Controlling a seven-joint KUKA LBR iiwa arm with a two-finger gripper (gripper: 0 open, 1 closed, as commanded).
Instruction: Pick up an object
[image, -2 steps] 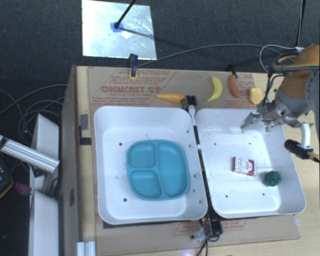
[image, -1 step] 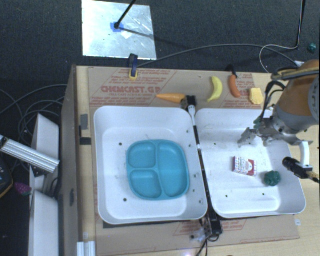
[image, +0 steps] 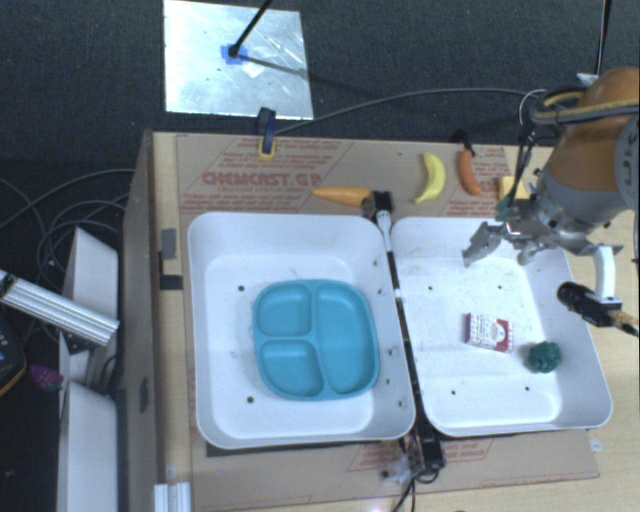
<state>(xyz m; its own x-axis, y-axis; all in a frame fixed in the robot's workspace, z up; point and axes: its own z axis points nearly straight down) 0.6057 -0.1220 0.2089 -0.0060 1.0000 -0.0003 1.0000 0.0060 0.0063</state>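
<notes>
Gripper (image: 505, 243) hung spread, empty, over right bin (image: 440, 300); small red packet (image: 487, 331) looked light, flat — pinch its short edges

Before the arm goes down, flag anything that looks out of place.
A banana, two carrot-like pieces and a small yellow item lie on the board behind the bins, outside them. The red-and-white packet sits slightly askew.
</notes>
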